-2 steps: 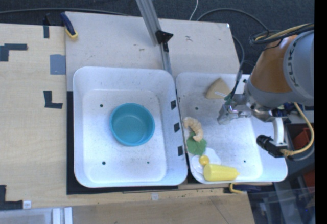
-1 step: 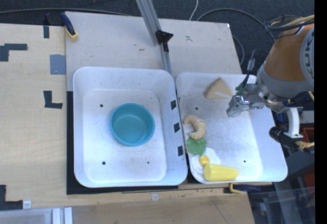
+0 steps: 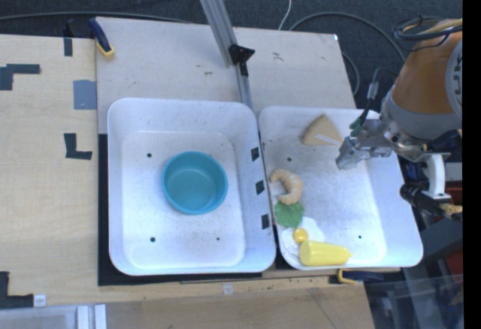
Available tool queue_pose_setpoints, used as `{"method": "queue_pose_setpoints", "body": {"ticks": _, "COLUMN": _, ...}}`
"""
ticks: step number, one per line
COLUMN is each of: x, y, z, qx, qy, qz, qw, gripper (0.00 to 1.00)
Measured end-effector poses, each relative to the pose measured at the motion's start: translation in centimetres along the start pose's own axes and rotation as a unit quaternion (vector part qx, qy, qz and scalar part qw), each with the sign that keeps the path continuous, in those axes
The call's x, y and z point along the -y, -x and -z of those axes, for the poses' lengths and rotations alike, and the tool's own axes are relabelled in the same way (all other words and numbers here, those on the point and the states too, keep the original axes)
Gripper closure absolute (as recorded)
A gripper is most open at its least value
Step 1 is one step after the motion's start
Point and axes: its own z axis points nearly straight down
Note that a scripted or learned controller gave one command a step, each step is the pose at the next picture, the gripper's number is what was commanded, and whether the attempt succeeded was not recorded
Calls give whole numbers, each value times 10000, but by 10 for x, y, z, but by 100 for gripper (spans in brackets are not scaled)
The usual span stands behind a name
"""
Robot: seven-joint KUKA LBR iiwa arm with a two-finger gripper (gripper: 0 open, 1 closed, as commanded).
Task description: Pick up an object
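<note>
**Wedge lies just left of the gripper**

The gripper (image 3: 351, 155) is seen low over the right bin (image 3: 391, 237), near that bin's far right part. Whether it is apart or together cannot be told from this slanted view; nothing is seen held in it.

The nearest thing is the tan wedge (image 3: 322, 131), which lies just beside the gripper, to its left and slightly farther up the picture. Its long axis runs roughly left to right, with the broad end toward the gripper. Whether the two are touching cannot be told.

The other things in the same bin are farther off: a curled pastry (image 3: 288, 185) near the bin's left wall, a green leaf (image 3: 289, 213) just below it, and a yellow bottle (image 3: 322, 252) at the near edge. A blue bowl (image 3: 195, 182) sits well apart in the left bin (image 3: 128, 132).

The wedge is judged the likeliest target, a short shift leftward and away being called for before any closing.
</note>
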Motion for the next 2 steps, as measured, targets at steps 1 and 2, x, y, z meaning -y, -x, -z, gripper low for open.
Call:
{"method": "queue_pose_setpoints", "body": {"ticks": 1, "x": -8, "y": -53, "z": -9, "qx": -8, "qy": -7, "qz": 25, "qw": 10000, "gripper": 100}}
{"method": "queue_pose_setpoints", "body": {"ticks": 2, "x": -12, "y": -97, "z": -8, "qx": -7, "qy": -4, "qz": 28, "qw": 10000, "gripper": 100}}
